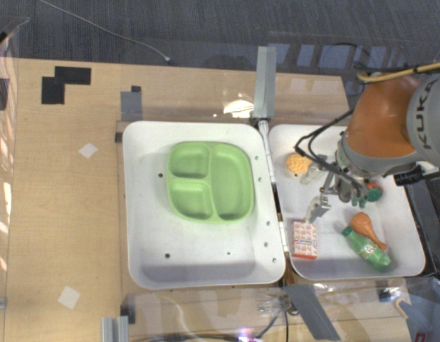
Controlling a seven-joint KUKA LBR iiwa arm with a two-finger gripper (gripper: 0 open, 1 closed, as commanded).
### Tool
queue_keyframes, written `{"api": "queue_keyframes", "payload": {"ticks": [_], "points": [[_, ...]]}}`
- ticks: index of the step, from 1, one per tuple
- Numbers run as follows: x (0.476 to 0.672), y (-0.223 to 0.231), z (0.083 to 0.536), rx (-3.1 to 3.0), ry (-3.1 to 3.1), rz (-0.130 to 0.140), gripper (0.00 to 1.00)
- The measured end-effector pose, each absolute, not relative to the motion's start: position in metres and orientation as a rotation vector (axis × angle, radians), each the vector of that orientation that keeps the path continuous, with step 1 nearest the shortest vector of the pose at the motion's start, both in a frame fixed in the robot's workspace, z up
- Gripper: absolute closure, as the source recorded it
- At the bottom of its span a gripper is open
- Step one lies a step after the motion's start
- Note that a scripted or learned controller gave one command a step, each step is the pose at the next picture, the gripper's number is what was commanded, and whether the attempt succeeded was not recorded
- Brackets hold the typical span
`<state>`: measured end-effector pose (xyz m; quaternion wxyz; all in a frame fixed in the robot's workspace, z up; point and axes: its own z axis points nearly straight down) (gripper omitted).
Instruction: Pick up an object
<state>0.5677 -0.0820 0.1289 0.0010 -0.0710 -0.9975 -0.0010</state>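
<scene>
My gripper hangs over the middle of the right bin, open, with nothing between its fingers. A yellow lumpy toy lies to its upper left. Just below its left finger, near the bin's front left corner, lies a small red and white box. An orange drumstick-shaped toy and a green bottle rest to the lower right. A small red and green piece peeks out beside the wrist.
The left bin holds a green divided plate. A metal post stands behind the wall between the bins. Black cables loop off the arm's orange wrist over the right bin's back.
</scene>
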Motion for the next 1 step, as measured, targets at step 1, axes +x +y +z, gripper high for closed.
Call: {"api": "queue_keyframes", "payload": {"ticks": [1], "points": [[0.5159, -0.1053, 0.096, -0.089, -3.168, 0.001, 0.0]]}}
